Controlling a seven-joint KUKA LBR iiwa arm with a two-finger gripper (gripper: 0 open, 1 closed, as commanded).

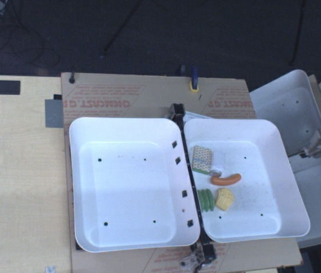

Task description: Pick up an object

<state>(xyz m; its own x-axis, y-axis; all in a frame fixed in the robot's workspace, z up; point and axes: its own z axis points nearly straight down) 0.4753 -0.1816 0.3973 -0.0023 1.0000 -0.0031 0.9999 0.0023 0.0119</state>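
The right white bin [259,152] holds several small items bunched near its left wall. A chequered green-and-tan packet [201,158] lies furthest back. Just in front of it rests an orange-red sausage [226,179], with a small pale piece [216,172] at its left end. Nearer the front, a green pod-like toy [206,200] lies beside a yellow corn piece [224,198], the two almost touching.
The left white bin [126,186] sits beside the right one, with black clips [178,160] along the shared wall. Both rest on a cardboard sheet [126,98] with a blue-yellow clamp [194,80] at its back edge. A pale grey metal panel [296,104] stands at the right.
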